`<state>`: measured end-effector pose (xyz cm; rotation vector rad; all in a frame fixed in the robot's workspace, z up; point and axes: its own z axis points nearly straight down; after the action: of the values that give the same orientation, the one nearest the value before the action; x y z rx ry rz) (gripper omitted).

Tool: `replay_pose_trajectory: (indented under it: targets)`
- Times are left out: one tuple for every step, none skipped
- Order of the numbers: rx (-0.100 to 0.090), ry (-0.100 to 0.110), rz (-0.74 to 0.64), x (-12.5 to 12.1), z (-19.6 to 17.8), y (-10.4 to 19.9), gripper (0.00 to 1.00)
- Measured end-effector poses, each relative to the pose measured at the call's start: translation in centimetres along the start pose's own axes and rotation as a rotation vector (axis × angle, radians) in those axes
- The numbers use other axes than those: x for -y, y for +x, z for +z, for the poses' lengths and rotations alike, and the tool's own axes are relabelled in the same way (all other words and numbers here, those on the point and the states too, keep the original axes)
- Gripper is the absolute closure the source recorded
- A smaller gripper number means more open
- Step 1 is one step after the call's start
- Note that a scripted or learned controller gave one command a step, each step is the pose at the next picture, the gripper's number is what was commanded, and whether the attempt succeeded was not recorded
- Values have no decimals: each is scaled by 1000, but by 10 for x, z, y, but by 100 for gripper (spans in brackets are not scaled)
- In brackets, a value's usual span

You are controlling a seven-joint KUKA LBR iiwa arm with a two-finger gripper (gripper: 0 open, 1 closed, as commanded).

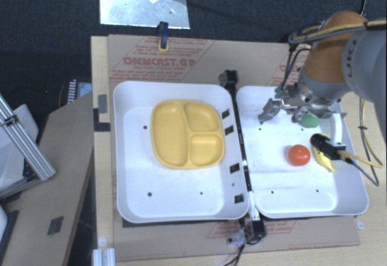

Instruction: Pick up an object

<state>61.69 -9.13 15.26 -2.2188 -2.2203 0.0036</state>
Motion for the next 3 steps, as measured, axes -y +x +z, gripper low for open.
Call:
replay_pose_trajectory:
  targets:
    - [0, 0, 1, -8, 57, -3, 0]
    - [1, -7, 1, -10, 42, -3, 100]
    - [2, -11, 2, -11, -10, -13, 100]
